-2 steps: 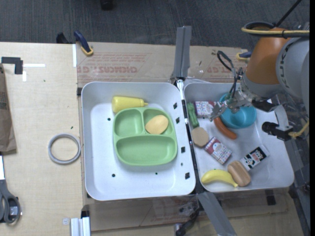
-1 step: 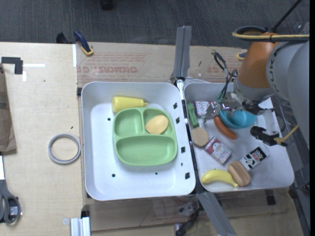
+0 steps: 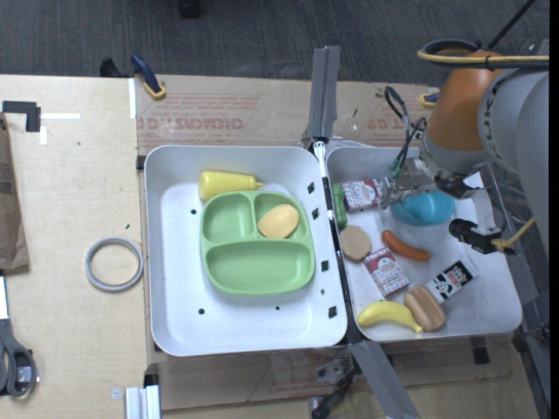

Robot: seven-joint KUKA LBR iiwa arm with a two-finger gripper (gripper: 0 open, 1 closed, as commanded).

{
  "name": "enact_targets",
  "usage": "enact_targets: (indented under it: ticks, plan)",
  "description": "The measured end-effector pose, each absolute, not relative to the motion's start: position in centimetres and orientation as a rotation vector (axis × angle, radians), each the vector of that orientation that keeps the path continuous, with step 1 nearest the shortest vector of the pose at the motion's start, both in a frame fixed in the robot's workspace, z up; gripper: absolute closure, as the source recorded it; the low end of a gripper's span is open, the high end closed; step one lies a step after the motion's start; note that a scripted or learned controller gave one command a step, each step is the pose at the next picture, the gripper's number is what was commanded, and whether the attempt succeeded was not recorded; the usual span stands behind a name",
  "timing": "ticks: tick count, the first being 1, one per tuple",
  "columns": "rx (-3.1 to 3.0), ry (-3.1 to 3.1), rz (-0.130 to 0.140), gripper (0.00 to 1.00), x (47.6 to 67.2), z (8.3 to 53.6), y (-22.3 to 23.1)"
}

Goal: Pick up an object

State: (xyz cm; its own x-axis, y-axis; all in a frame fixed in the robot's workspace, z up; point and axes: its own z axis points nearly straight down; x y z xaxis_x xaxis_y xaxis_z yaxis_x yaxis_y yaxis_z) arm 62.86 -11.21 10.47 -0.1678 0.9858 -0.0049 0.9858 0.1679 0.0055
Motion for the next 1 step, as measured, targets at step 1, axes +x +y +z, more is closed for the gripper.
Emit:
enact_targets:
  ticks: [1]
  plan:
    - [2.027,2.400,-0.003,0.00,62.66,10.08,-11.13]
